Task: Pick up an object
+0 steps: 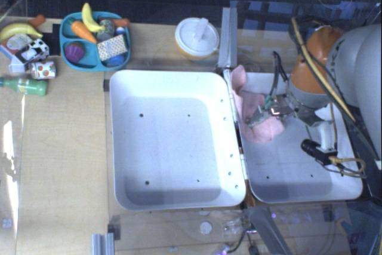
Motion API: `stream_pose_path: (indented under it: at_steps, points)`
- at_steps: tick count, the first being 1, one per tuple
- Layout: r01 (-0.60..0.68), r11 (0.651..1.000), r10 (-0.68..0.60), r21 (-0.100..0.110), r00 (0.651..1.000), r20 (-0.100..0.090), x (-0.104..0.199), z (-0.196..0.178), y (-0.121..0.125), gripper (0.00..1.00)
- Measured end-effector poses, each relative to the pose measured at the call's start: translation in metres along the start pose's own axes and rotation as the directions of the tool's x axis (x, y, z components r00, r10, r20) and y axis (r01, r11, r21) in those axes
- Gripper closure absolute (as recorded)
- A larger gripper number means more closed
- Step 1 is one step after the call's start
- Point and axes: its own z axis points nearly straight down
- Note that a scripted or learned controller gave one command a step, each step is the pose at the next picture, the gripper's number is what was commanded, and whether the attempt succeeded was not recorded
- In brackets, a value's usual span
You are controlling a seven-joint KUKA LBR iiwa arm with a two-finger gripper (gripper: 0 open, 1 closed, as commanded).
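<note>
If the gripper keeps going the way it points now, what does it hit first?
Most likely the pink cloth in the right bin: the gripper points left and down, right over it. Past that comes the bin's left wall. Depth is hard to judge from above, so it may already touch.

Cloth (258,119) in right bin (310,188), against its left wall; left bin (173,140) beside it
</note>
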Motion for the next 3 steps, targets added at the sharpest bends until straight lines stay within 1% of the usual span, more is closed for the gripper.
stream_pose_path:
  at_steps: [1,2,3]
  points:
    - [0.061,0.998,-0.061,-0.001,0.998,-0.001,-0.019,0.000,-0.013,0.00]
    - [0.063,0.998,-0.063,-0.006,0.998,-0.001,-0.018,-0.010,-0.011,1.00]
    - [0.219,0.976,-0.219,0.011,0.976,-0.006,0.044,-0.093,0.042,1.00]
